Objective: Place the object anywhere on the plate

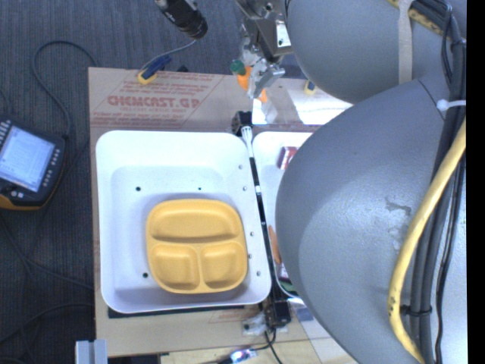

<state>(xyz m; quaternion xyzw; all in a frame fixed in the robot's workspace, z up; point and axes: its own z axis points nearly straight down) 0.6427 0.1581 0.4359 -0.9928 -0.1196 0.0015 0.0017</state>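
Note:
A yellow plate (pixel 198 244) with three compartments lies in the left white bin (pixel 121 158), toward its front. Nothing rests on the plate. The arm's big grey body (pixel 371 203) covers most of the right bin (pixel 267 146), of which a narrow strip along its left side is exposed. In that strip a small red object (pixel 286 156) lies near the bin's back left corner, partly hidden by the arm.
A black divider rail (pixel 256 184) runs between the two bins. A handheld pendant (pixel 26 165) with a cable lies on the floor at the left. Brackets and a small orange and green piece (pixel 241 70) stand behind the bins.

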